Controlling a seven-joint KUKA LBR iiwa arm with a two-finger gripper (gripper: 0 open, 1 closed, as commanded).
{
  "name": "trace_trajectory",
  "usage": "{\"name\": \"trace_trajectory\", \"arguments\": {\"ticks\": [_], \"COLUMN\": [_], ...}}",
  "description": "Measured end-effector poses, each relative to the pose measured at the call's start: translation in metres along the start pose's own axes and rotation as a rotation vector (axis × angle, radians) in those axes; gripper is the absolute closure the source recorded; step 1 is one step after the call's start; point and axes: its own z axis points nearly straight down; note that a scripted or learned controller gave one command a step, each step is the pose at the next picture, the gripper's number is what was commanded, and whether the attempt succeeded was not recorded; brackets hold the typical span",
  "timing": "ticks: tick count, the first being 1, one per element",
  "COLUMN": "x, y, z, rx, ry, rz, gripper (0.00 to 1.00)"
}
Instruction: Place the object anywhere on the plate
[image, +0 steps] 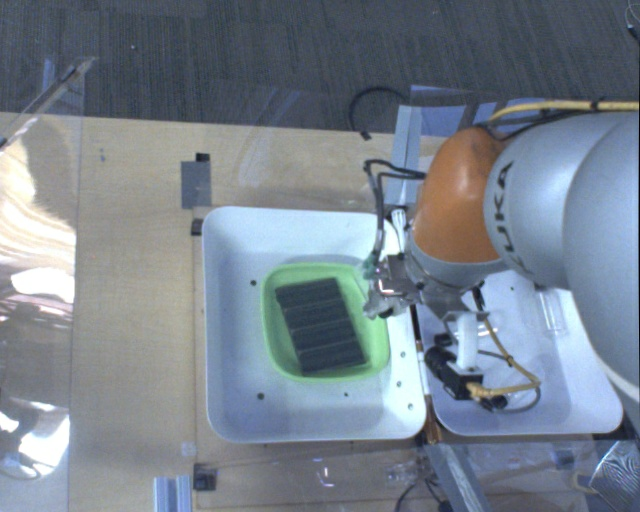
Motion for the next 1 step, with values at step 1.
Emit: {"name": "trace_trajectory", "arguments": {"ticks": [1], "x": [-0.0005], "y": [0.0002], "z": [-0.0002], "rx": [-0.001], "ry": [0.000], "rz": [0.001], "gripper": [0.00]}}
